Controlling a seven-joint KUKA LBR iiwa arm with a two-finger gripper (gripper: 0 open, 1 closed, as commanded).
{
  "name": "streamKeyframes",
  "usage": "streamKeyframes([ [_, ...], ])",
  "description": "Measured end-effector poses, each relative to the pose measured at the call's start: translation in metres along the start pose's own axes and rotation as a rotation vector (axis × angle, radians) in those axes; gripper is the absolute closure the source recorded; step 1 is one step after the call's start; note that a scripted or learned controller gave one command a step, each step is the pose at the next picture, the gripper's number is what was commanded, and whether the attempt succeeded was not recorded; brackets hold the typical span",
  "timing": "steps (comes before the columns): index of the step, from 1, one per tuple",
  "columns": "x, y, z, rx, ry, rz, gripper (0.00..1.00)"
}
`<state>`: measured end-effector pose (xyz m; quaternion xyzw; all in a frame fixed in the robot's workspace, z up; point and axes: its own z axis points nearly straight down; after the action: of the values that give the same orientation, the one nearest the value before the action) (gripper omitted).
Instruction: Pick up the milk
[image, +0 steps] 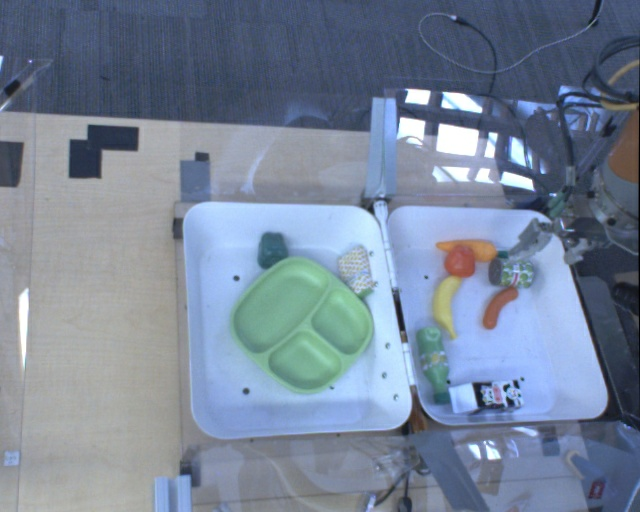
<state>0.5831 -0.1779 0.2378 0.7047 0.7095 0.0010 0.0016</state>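
The milk (487, 396) is a small white carton with black cow patches. It lies on its side at the front edge of the right bin (560, 350). My gripper (543, 236) hangs over the far right corner of that bin, well behind the milk. It sits just above and to the right of a small green can (516, 272). Nothing shows in its grasp.
The right bin also holds a carrot (466, 246), a tomato (459, 262), a banana (444, 304), a red sausage (500, 307) and a green bottle (433, 358) close to the milk's left. The left bin (215, 300) has a green divided plate (303, 322), a dark green block (272, 249) and a patterned piece (355, 268).
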Motion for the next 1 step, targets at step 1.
streamKeyframes([
  [1, -0.0277, -0.0308, -0.1557, -0.005, -0.003, -0.206, 0.0],
])
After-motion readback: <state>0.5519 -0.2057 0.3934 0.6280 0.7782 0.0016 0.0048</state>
